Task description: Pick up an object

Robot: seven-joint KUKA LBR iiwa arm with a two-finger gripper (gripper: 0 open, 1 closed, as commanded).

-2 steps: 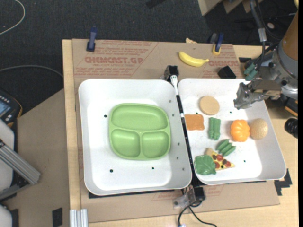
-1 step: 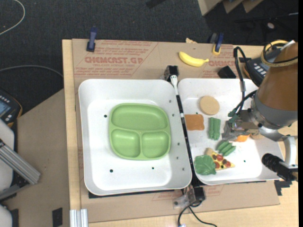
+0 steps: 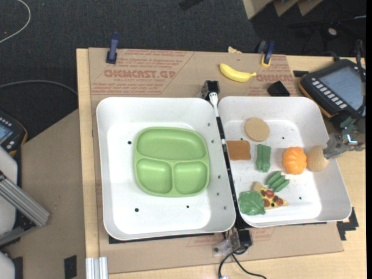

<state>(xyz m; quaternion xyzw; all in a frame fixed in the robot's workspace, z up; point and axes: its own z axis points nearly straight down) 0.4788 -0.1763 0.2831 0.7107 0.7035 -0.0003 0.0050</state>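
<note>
The right bin (image 3: pixel 302 112) holds several toy foods: a round tan cookie (image 3: pixel 256 129), a brown toast square (image 3: pixel 238 150), a green pickle (image 3: pixel 264 157), an orange fruit (image 3: pixel 294 160), a green pea pod (image 3: pixel 278 182), a pizza slice (image 3: pixel 271 198) and a leafy green piece (image 3: pixel 251 203). A tan rounded piece (image 3: pixel 317 158) lies against the bin's right wall. My gripper (image 3: pixel 340 145) hangs at the right rim, just right of and slightly above that tan piece, close to it or touching it.
The left bin (image 3: pixel 116 121) holds a green divided plate (image 3: pixel 172 160). A yellow banana (image 3: pixel 236 72) lies on the cardboard behind the right bin. A black control pendant (image 3: pixel 334 89) sits at the far right, and clamps stand along the back edge.
</note>
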